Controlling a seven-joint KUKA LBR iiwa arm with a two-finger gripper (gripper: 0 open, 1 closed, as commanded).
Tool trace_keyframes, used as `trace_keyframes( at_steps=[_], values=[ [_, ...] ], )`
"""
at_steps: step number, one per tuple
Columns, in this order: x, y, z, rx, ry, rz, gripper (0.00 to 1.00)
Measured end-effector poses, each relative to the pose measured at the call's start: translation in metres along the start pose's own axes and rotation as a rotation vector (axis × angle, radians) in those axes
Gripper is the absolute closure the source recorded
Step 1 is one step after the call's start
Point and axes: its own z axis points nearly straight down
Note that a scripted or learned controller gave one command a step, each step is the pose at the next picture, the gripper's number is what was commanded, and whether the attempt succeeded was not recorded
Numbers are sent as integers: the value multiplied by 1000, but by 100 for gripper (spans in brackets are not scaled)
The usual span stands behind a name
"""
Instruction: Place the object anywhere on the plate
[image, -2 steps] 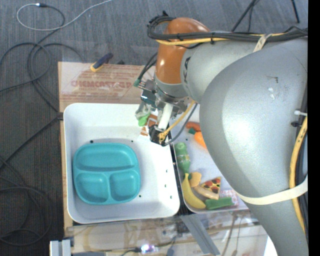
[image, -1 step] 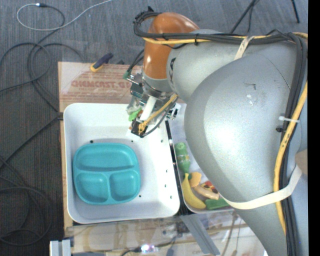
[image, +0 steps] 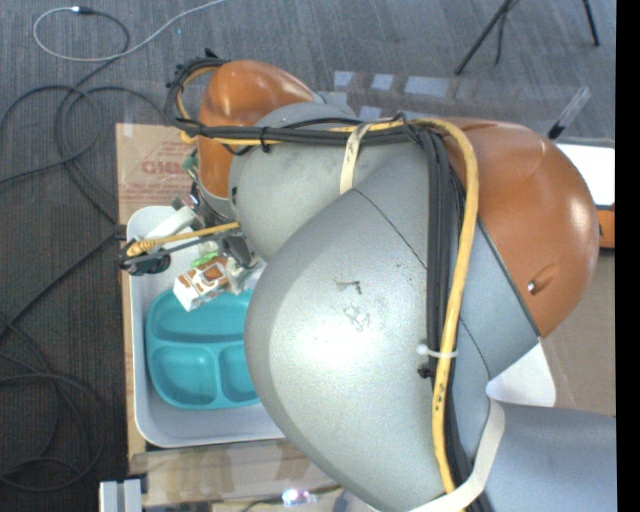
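A teal plate (image: 195, 350) with divided compartments lies in the left white bin (image: 140, 405); its right part is hidden by the arm. A small white object with orange and green markings (image: 203, 282) hangs just over the plate's far edge. My gripper (image: 228, 262) is right beside that object, at its upper right, and seems to touch it. The bulky grey and orange arm covers most of the gripper, so its hold on the object is unclear.
The arm (image: 400, 300) blocks the whole right side of the view, including the second bin. A brown cardboard sheet (image: 150, 160) lies beyond the left bin. Black cables (image: 60, 150) run over the dark floor at the left.
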Motion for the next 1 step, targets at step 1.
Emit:
trace_keyframes(
  at_steps=[1],
  values=[
    [0, 0, 0, -1, 0, 6, 0]
  ],
)
